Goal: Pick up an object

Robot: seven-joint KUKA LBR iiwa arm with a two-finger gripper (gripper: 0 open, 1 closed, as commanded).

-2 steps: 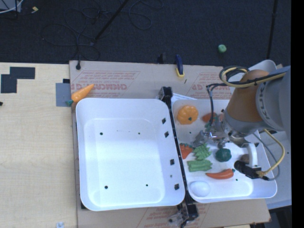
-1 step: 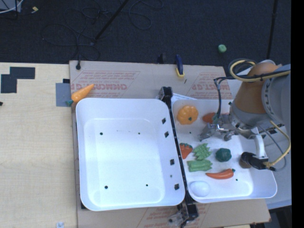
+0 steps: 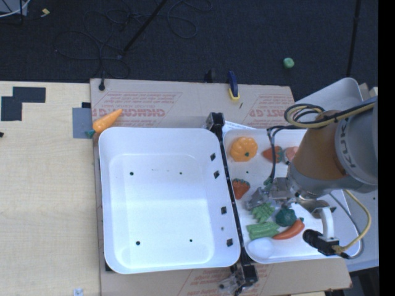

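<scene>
White plastic, the left bin [image 3: 160, 196] sits against the right bin [image 3: 345, 251]. Outside the left bin's upper-left corner lies a carrot [image 3: 106, 120]. Right of the left bin, in the right bin, sit a pumpkin [image 3: 243, 148], a strawberry [image 3: 240, 187], green vegetables [image 3: 263, 222] and a red pepper [image 3: 289, 230]. The gripper [image 3: 266, 197] hangs over these toys; its finger spread cannot be told.

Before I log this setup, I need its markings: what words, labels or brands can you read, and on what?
"KUKA": dark letters running sideways on the grey arm.
Red print on the cardboard sheet, upside down: too blurred to read.
Red print on the cardboard's front edge: unreadable.
</scene>
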